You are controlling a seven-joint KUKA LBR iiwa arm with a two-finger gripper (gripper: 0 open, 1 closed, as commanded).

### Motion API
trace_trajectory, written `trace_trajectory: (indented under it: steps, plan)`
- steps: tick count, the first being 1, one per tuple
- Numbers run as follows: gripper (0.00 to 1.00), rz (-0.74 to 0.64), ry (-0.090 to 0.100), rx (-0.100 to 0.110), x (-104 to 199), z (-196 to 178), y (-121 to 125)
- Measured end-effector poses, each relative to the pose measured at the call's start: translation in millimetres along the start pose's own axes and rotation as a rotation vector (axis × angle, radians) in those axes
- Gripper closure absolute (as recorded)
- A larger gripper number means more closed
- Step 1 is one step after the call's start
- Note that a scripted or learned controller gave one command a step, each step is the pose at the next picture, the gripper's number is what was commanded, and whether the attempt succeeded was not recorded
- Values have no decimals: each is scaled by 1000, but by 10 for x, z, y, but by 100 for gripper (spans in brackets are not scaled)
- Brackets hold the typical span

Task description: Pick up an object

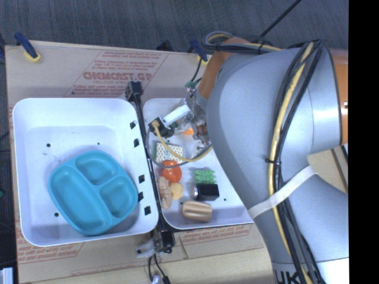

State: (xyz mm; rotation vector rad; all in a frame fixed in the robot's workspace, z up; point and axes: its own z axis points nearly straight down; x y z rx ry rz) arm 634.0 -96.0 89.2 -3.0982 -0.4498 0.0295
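Camera view: the gripper [188, 122] is lowered into the right bin [232, 213]; its jaw state cannot be told. The tomato [172, 171] just below should be centred before closing.

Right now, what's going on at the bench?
The grey arm reaches in from the right, and its hand is down at the far end of the right bin. I can't see anything gripped. Nearer the front of that bin lie a red-orange piece, a green item, a black block and a tan roll. The left bin holds a blue divided tray, untouched.
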Motion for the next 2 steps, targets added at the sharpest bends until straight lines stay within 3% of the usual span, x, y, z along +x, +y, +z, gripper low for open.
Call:
trace_trajectory:
  steps: [1, 2]
  plan:
    - [0, 83, 13, -8, -533, -10, 18]
    - [0, -49, -4, 3, 1, 5, 106]
